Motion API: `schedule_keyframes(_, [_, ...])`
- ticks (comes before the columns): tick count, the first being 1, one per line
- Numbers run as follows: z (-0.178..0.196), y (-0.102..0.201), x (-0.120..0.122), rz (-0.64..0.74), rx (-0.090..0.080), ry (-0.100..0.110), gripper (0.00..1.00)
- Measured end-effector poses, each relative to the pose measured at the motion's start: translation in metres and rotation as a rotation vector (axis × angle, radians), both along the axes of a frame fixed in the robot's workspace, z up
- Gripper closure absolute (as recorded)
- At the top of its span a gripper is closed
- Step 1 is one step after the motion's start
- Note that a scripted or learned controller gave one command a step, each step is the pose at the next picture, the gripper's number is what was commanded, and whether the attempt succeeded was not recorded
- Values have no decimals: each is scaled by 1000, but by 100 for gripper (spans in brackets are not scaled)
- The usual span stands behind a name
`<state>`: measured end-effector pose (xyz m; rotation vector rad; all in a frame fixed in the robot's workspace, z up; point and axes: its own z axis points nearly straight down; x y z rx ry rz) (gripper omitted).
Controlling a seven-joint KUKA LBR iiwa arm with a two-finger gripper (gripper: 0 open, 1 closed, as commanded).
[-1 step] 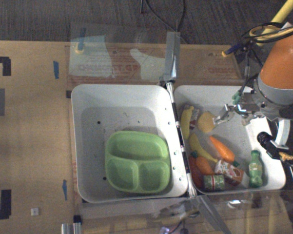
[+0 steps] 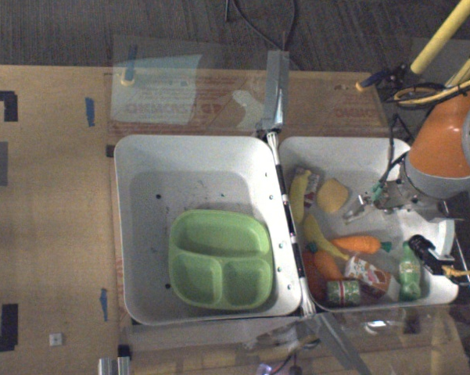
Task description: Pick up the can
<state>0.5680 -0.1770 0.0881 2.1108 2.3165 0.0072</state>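
Green plate: you see a three-compartment plate lying in the left bin, well off to the left of the pincer and below it in the camera view.

Bananas: one banana lies along the left wall of the right bin, left of the pincer; a second banana slants down to the pincer's lower left.

Yellow lump: a pale rounded piece, just left of the pincer.

Can: it lies on its side against the near wall of the right bin, below the pincer and slightly left, well apart from it. Its long axis runs roughly left to right across the view, with the green-topped end pointing right toward a ketchup bottle that touches it.

Carrot: orange, lying between the pincer and the can.

Pincer: it hangs over the middle of the right bin, above the carrot. You cannot tell from this view whether it is released or clenched; nothing shows between its tips.

Green bottle: stands to the pincer's lower right.

Progress: judge the task as barely begun. The can rests untouched; the reach down, the grasp and the lift are all left.
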Motion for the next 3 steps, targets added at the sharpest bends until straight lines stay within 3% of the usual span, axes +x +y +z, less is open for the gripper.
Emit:
schedule_keyframes(1, [-1,-29,71,-108,1,5,0])
schedule_keyframes(2, [11,-29,73,-105,-4,-2,100])
schedule_keyframes(3, [1,-45,-24,-211,2,5,100])
